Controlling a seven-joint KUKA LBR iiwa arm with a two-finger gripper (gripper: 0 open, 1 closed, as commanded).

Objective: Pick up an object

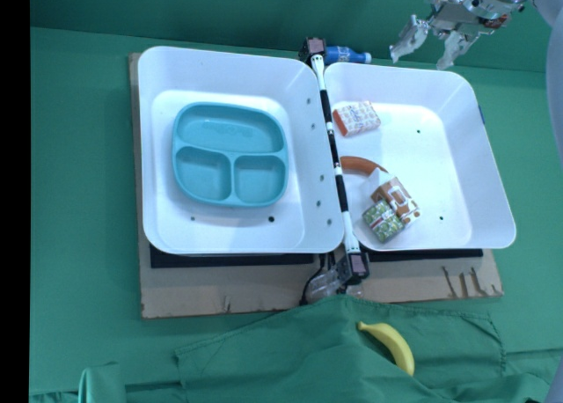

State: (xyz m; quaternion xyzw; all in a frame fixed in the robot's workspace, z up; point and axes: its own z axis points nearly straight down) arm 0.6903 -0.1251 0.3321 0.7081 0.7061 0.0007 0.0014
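The gripper (425, 47) hangs spread open and holding nothing above the far edge of the right bin (457, 98), so nothing is picked yet: the carton (356, 117), sausage (363, 164) and small boxes (391, 208) lie there untouched.

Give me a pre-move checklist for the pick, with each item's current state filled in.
1. Gripper open with nothing between its fingers: ok; the two fingers are spread apart, nothing in them.
2. Gripper over a target: not ok; it hangs above the far rim of the right bin, away from every object.
3. Candidate objects lie in the right bin: ok; a small carton, a sausage and two small boxes.
4. Targets separated: partly ok; the carton lies alone, but the two boxes touch each other.
5. Left bin content: ok; a teal divided plate lies flat.
6. Grip width fits the carton: cannot tell.
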